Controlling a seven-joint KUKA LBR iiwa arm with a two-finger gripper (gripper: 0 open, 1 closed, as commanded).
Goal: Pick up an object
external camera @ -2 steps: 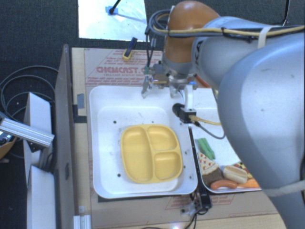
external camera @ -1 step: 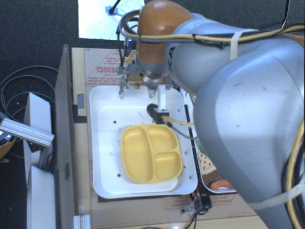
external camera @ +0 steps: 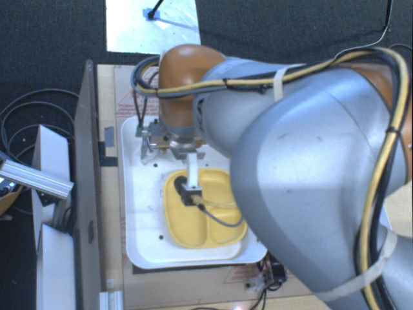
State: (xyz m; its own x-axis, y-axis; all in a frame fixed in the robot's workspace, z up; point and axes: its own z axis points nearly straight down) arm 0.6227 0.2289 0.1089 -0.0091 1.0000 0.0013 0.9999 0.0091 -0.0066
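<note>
Inside white bin (external camera: 139,237) — yellow dish (external camera: 197,221), long axis near-far.

Probably a robotics laboratory: an industrial arm (external camera: 310,147) over a white bin (external camera: 145,237), loose cables (external camera: 26,118), dark carpeted floor (external camera: 290,11).

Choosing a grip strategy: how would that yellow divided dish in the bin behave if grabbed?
The yellow dish looks like moulded plastic, so probably stiff and light. Its glossy, rounded rim may slip between fingers. Lying flat in the white bin, it should slide rather than roll.
</note>
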